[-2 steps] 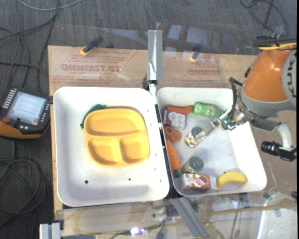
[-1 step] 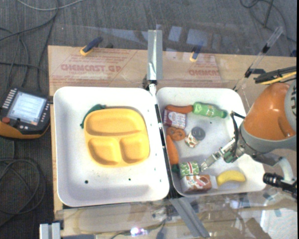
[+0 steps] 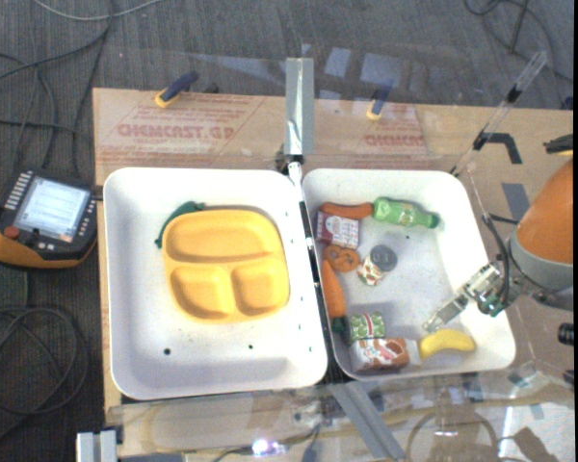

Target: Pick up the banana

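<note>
While the grey arm with its orange band reaches in from three o'clock, we see its two-finger gripper (image 3: 462,298) hanging over the right shallow white bin (image 3: 462,189), just above the small yellow curved banana (image 3: 447,343). Nothing sits between its fingers, and we cannot tell whether they are spread or closed. We find the banana at the bin's five o'clock corner, with a red and green carton (image 3: 374,341) at its nine o'clock.
</note>
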Available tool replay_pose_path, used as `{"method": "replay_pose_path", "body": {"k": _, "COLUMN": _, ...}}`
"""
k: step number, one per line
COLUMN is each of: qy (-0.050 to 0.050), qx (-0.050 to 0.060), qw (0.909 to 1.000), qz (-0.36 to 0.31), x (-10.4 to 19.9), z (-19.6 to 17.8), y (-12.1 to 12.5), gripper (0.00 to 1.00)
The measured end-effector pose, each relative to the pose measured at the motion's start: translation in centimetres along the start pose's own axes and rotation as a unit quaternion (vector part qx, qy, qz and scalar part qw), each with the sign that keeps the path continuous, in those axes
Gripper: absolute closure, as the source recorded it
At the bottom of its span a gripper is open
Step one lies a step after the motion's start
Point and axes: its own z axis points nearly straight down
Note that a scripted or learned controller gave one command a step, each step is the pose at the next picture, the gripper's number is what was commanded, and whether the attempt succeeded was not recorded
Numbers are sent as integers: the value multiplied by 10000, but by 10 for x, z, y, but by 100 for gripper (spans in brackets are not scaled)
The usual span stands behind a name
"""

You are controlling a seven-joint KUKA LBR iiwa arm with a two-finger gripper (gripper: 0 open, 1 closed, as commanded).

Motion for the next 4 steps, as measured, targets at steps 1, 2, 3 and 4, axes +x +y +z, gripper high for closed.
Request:
{"method": "replay_pose_path", "body": {"k": 1, "qy": -56, "qx": -19, "qw": 9900, "qz": -1407, "x": 16, "z": 37, "y": 15, "gripper": 0}}
{"method": "replay_pose_path", "body": {"k": 2, "qy": -89, "qx": -61, "qw": 9899, "qz": -1411, "x": 15, "z": 26, "y": 19, "gripper": 100}}
{"method": "replay_pose_path", "body": {"k": 3, "qy": -87, "qx": -62, "qw": 9899, "qz": -1414, "x": 15, "z": 26, "y": 20, "gripper": 0}}
{"method": "replay_pose_path", "body": {"k": 4, "qy": -89, "qx": -39, "qw": 9894, "qz": -1452, "x": 30, "z": 36, "y": 28, "gripper": 0}}
